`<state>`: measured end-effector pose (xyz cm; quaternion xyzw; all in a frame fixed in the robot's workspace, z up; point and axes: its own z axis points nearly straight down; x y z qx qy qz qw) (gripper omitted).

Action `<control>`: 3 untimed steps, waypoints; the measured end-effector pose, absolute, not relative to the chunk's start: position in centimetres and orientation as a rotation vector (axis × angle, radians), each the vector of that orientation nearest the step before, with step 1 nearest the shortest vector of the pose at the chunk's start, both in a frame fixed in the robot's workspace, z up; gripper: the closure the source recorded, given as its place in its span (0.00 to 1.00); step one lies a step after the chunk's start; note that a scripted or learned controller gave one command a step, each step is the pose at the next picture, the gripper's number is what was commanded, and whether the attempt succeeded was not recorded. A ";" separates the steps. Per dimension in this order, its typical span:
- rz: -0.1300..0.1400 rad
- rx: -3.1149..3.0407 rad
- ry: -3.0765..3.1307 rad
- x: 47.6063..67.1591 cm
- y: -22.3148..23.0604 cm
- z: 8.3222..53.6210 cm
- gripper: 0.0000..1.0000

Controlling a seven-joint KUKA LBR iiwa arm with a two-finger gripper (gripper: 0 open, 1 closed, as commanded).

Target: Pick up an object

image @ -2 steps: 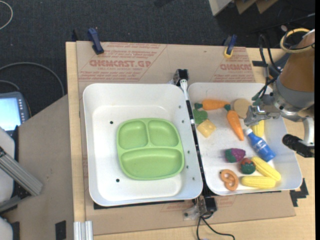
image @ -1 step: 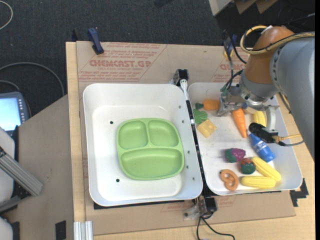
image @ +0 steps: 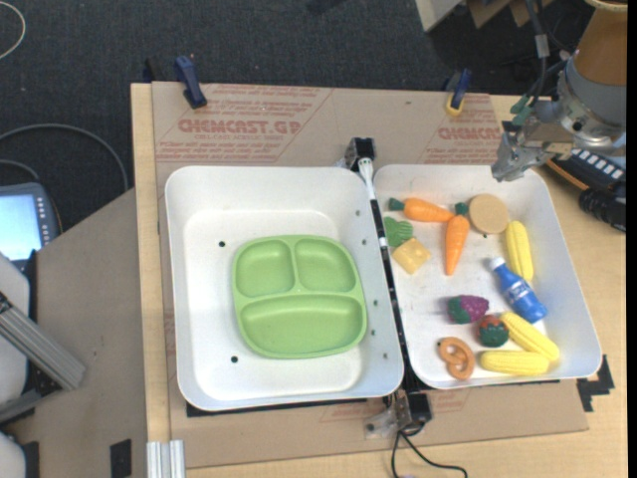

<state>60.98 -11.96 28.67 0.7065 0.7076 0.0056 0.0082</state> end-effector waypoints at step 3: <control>-0.004 2.224 2.230 59.8 -10.9 12.5 1.00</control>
